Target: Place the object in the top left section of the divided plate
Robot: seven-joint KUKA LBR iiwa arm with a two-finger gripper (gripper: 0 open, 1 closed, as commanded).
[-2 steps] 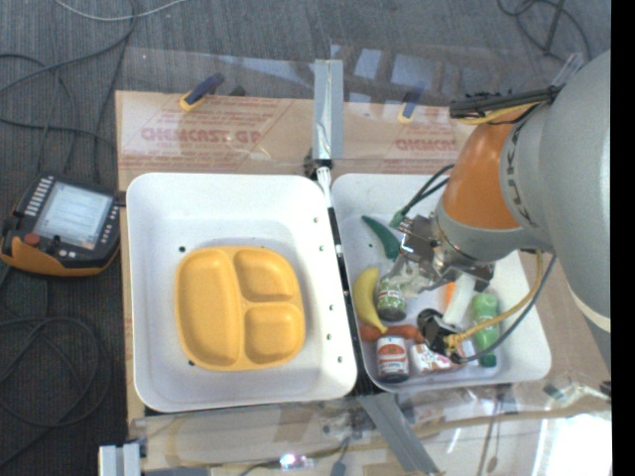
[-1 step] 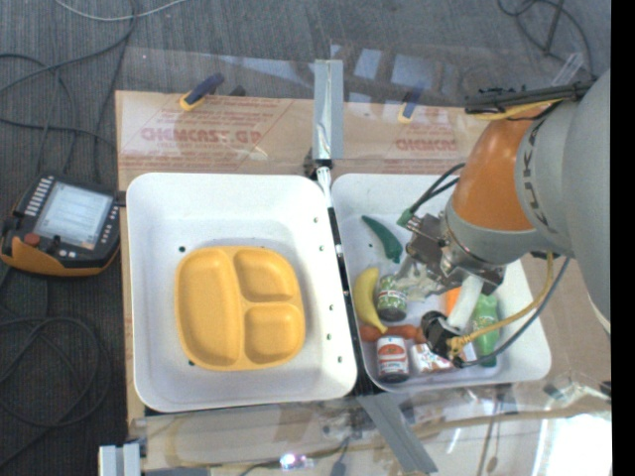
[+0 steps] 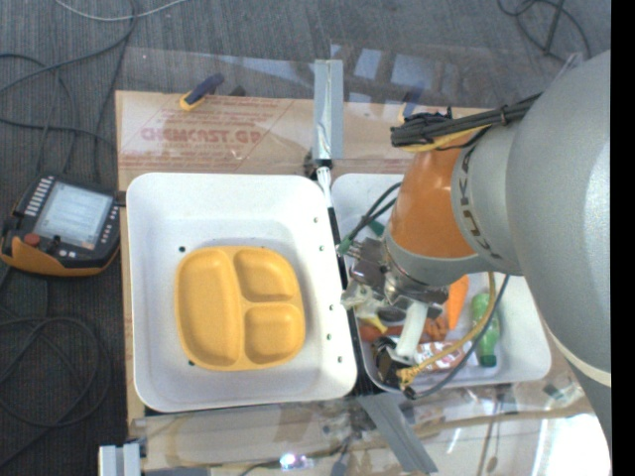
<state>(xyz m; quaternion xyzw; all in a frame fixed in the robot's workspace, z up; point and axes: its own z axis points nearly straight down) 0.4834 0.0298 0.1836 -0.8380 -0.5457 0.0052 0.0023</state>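
- My gripper [image 3: 389, 337] hangs low over the right shallow white plastic bin [image 3: 516, 360], to the right of the yellow divided plate [image 3: 238, 305]; whether I am clenched or released I cannot tell, since my own wrist and cables hide that.
- Beside me in that bin lie small toy pieces: an orange carrot-shaped one [image 3: 455, 301] and a green bottle-shaped one [image 3: 484, 327], both right of the plate and outside it.
- The plate is smooth moulded plastic with rounded corners, one long section and two smaller ones, lying in the left shallow white plastic bin [image 3: 159, 216].
- My rounded grey arm carries a glossy orange band [image 3: 429, 206]; dark lettering runs along the grey casing, too cut off to read.
- Left of the plate, off the bench, sits an orange-and-grey handheld control pendant [image 3: 62, 226] with a lit screen.
- Beyond the plate, red print on the brown board [image 3: 208, 137] is too faint to read.
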